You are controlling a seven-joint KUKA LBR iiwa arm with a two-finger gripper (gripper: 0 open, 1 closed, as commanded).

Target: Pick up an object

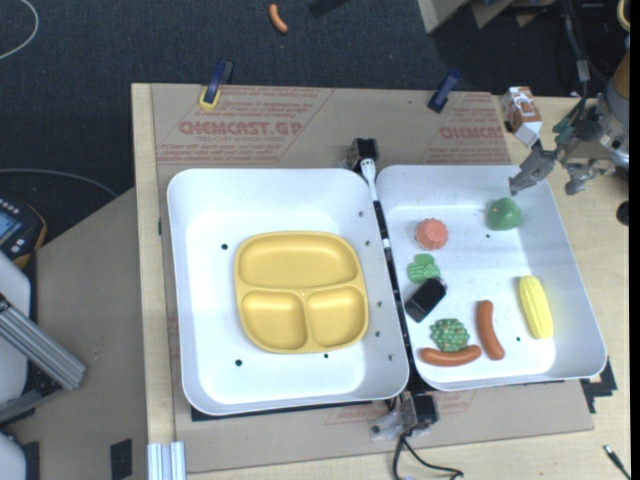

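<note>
The right bin (560,258) holds several toy foods. A round green piece (504,214) lies near its far right side, and a pink-red round piece (432,233) sits left of it. Nearer the front are a small green leafy piece (423,267), a black block (426,298), a broccoli (449,334), two red sausages (489,329) (450,357) and a yellow corn cob (535,307). My gripper (552,179) hangs over the bin's far right corner, just above and right of the round green piece. It is open, with nothing between its fingers.
The left bin (200,218) holds a yellow divided plate (300,290). A black divider clip (366,153) sits between the bins at the far rim. A small carton (521,108) stands on the bench behind the right bin. Blue clamps (215,83) (444,92) hold the board's far edge.
</note>
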